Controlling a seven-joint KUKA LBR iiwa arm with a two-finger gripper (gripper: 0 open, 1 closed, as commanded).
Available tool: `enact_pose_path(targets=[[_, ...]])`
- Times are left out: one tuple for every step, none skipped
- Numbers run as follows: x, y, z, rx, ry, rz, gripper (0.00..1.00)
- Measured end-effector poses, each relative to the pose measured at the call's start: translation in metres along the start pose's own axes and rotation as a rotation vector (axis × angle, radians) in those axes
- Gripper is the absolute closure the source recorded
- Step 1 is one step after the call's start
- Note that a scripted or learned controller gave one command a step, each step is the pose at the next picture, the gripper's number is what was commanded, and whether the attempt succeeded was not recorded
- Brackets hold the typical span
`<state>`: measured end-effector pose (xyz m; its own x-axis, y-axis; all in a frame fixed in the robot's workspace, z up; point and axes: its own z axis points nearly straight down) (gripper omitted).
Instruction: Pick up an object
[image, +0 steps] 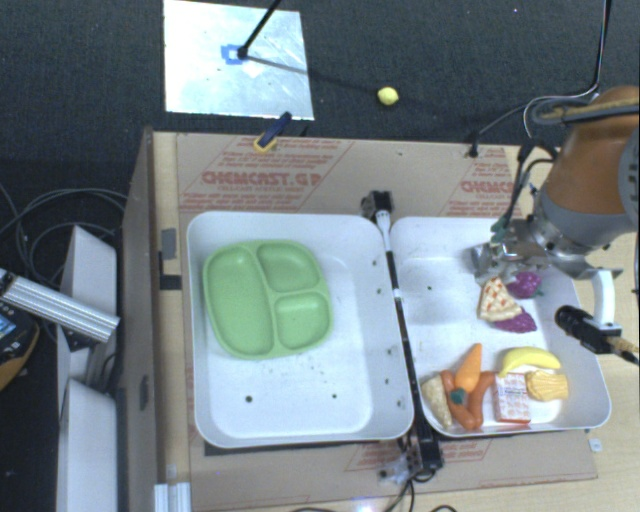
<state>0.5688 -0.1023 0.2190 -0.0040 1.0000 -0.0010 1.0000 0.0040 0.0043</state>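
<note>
My gripper (493, 258) hangs low over the back of the right bin (440, 250). Just in front of it lies a toy pizza slice (494, 299), with a purple piece (516, 322) at that slice's near edge. Another purple piece (526, 284) sits right beside the gripper, partly covered by the wrist. Toward the front of this bin are an upright orange carrot (467, 368), a yellow banana (529, 358), a white and red carton (511, 399), a ridged yellow piece (548, 385) and a pale bread-like piece (435, 396).
A green divided plate (266, 297) lies in the left bin (300, 400). A black-edged divider (397, 300) separates the two bins. The bench board (300, 175) extends behind them, with a small yellow and blue clip (270, 134) at its back edge.
</note>
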Motion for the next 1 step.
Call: enact_pose_path(targets=[[0.039,0.0271,-0.0127,0.002,0.001,-0.001,1.0]])
